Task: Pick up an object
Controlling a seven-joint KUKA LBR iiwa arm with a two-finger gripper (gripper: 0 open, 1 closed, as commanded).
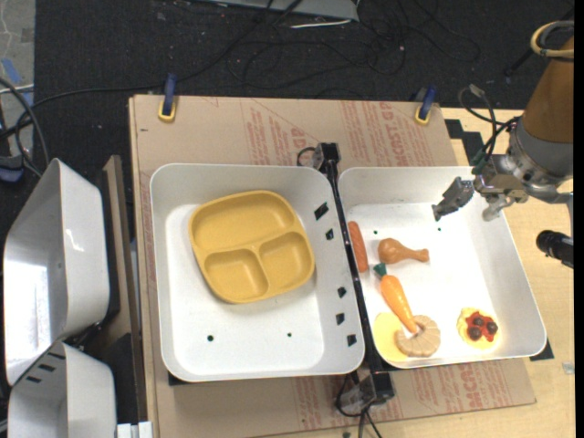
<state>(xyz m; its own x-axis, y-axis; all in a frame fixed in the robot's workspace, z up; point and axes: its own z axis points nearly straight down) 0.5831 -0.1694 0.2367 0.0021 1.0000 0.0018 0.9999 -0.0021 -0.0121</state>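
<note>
Right bin [511, 245], white and shallow, holds five toy foods. Carrot [397, 301]: orange, green stem end toward the bin's middle, tip lying against the cookie. Cookie [419, 340]: tan round piece near the front wall, on a pale yellow disc. Chicken drumstick [402, 252]: brown, lying flat just above the carrot's stem, apart from it. Sausage [358, 245]: reddish-orange, lengthwise along the bin's left wall. Berry tart [478, 327]: yellow with red and dark berries, front right corner, well apart from the rest.

Pincer [472, 199]: above the right bin's rear right part, two fingers spread apart, released, nothing between them. One dark finger [450, 199] points toward the bin's middle. Grey arm with orange band [553, 108] enters from the right.

Left bin [173, 272]: white, beside the right bin. Contains one yellow divided plate [252, 245] with three compartments, set at an angle.

Table [246, 126]: brown board surface beneath both bins, two yellow clamps at its rear edge.
</note>
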